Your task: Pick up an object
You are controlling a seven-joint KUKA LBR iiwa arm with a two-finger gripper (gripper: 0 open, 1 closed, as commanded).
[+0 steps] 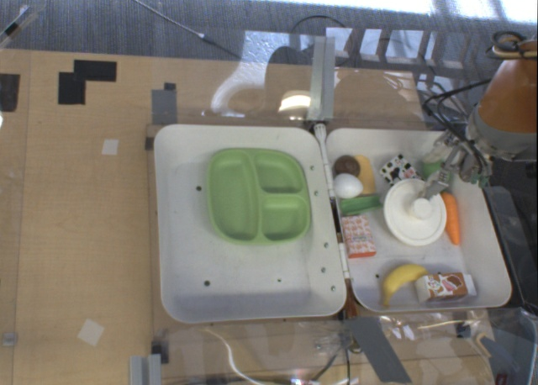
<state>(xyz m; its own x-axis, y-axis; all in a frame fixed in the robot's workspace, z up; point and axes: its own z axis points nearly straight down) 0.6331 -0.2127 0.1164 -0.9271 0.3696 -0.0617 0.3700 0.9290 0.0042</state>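
The pincer (439, 180) hangs over the far right part of the right bin (496, 270), close to that bin's far rim and right wall, so little open room lies behind it or to its right; whether it is apart or together cannot be told, and nothing shows clamped in it; the arm (508, 102) enters from the right above it.

Directly under its tip and just toward the near side sits a white plate (415, 213) with a small white lump on it; touching the plate's right edge lies a carrot (452, 218); just left of the pincer sits a black-and-white spotted toy (397, 169); farther left, along the wall between the bins, are a brown ball (345, 164), a yellow piece (365, 171), a white egg (347, 185) and a green vegetable (361, 203); below them lies a red-and-white packet (359, 236), its print too small to read; nearest the front rim lie a banana (402, 279) and a brown carton (443, 287), its label unreadable.

Well to the left, the left bin (181, 282) holds a green divided tray (258, 195), with bare white floor all around it.
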